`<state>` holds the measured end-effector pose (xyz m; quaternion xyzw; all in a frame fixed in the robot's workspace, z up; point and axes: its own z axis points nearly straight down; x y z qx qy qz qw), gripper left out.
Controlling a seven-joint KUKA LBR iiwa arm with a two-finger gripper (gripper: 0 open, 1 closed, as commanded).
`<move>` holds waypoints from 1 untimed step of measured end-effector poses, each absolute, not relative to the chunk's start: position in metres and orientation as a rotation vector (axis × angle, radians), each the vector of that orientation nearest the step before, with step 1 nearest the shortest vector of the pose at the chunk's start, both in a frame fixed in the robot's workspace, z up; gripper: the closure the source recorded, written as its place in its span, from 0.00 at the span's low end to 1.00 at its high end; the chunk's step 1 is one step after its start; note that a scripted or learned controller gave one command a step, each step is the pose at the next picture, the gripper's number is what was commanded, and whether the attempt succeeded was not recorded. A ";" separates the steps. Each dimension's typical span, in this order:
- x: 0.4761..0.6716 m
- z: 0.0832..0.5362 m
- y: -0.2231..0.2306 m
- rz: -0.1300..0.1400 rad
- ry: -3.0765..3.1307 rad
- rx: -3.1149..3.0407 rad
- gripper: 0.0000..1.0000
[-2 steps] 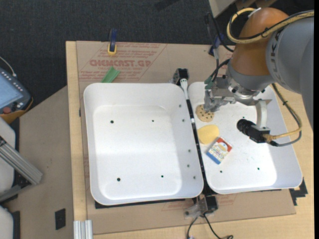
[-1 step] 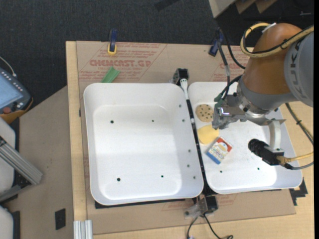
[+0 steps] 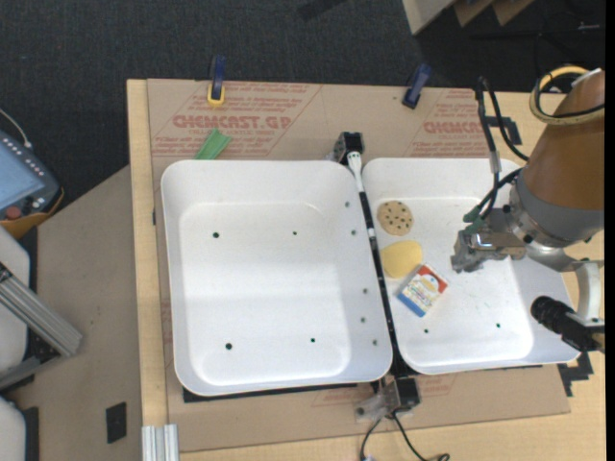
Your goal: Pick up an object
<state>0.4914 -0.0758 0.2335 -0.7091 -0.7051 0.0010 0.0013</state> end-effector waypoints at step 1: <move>0.479 0.241 -0.009 0.000 -2.226 -2.211 1.00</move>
